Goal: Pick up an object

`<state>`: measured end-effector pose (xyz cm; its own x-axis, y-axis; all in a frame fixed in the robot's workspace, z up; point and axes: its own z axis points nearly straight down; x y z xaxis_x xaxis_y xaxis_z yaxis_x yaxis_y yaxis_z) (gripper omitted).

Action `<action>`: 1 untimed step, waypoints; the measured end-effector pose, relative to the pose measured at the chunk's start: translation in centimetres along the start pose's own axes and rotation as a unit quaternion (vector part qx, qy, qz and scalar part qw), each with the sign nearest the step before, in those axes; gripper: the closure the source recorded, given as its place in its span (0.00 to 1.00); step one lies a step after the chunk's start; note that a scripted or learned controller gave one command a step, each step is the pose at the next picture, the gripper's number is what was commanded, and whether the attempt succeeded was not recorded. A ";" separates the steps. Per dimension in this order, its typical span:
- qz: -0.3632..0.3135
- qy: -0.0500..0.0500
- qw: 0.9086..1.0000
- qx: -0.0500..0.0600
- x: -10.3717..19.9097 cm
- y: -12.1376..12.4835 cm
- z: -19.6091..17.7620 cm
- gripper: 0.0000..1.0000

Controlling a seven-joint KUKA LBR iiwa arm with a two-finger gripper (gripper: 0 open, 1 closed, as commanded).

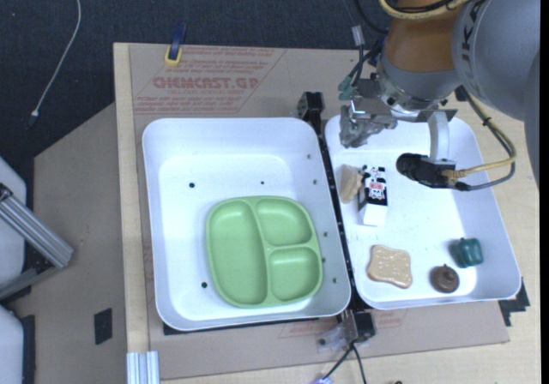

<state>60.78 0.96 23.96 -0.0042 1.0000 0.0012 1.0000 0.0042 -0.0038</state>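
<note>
Nearest the camera, along the front of the right bin, we are recording a toast-shaped piece, a small brown round item and a teal item, each lying apart from the others on the white floor. Further back in that bin, a small white carton with a cow print is lying just beside a beige wedge-like piece that is sitting against the dividing wall. The left bin is carrying a green divided plate.

The pincer is hanging over the rear left corner of the right bin, above and behind the carton. Nothing is showing between its fingers; whether they are spread or closed, we cannot tell from this angle.

We are judging the step in hand to be the approach and choice of target. No object is yet lifted. The carton and the wedge are lying closest to the pincer, but they are crowding each other and the wall, so a descent there is risking a finger landing on the neighbour or on the bin edge. To do this well, we are recommending centring over the carton, aligning the fingers across its narrow sides, and descending straight. Alternatively, the toast-shaped piece is offering clear room all round, though its flat profile is likely demanding a low, careful closure.
</note>
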 end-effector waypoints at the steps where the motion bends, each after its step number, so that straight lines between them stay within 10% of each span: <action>1: 0.000 0.000 1.000 -0.003 4.7 0.7 -0.3 1.00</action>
